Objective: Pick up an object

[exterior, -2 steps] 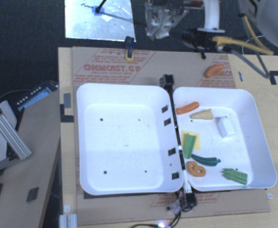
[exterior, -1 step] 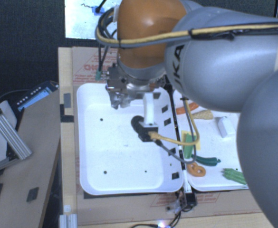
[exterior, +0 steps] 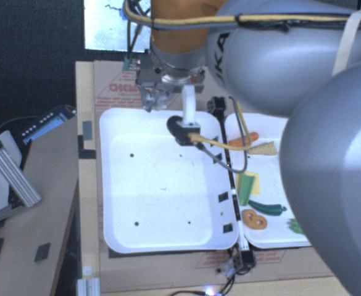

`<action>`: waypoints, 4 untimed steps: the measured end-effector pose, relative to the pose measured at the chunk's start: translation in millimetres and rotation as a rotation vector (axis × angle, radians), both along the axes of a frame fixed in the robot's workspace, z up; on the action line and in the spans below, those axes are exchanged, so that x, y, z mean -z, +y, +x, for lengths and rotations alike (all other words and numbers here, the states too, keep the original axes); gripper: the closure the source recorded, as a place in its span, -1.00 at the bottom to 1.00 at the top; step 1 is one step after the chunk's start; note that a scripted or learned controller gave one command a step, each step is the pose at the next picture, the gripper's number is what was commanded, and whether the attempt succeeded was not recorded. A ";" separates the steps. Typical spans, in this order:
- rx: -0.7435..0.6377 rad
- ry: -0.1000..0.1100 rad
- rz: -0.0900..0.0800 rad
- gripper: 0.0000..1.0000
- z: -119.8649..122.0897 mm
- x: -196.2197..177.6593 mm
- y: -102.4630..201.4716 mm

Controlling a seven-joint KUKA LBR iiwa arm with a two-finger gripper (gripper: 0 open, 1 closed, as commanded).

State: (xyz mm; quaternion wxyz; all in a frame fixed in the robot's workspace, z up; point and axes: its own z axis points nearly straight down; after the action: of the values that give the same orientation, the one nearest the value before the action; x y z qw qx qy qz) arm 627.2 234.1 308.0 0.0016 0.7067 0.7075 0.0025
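Closest to the lens, the grey arm (exterior: 303, 73) sweeps across the right half of the frame, with its orange band (exterior: 189, 11) at top centre. Below that band the gripper (exterior: 160, 96) hangs over the far rim of the left bin (exterior: 161, 190), towards that bin's upper left corner. Whether it is released or clenched cannot be told from this angle.

The things to pick lie in the right bin (exterior: 276, 177), at centre right, partly covered by the arm. A carrot (exterior: 242, 142), orange and slim, lies near the far rim, with a pale cone (exterior: 265, 148) just beside it on the right. Lower in the frame sits a green and yellow block (exterior: 248, 184), then a dark green vegetable (exterior: 268, 208) lying flat. An orange ring-shaped piece (exterior: 254, 219) lies near the front rim, and a green scrap (exterior: 295, 227) shows at the arm's edge.

The left bin's floor is white with a few small dark dots. Both bins rest on a brown board (exterior: 115, 88) printed with red lettering, set on a pale bench (exterior: 57, 227). Behind is a dark wall (exterior: 32, 29) with a bright panel (exterior: 106, 14) at upper left. A metal rail (exterior: 10, 171) slants along the left edge.
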 end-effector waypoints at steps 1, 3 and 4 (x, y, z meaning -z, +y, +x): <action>-0.003 -0.014 0.005 1.00 29.9 -147.0 -0.1; -0.005 0.008 -0.001 1.00 -18.1 -226.5 0.2; 0.003 0.002 -0.001 1.00 40.0 -211.8 -61.8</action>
State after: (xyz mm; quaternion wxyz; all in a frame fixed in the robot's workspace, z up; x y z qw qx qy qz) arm 667.2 172.3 519.9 0.0015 0.7077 0.7065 0.0014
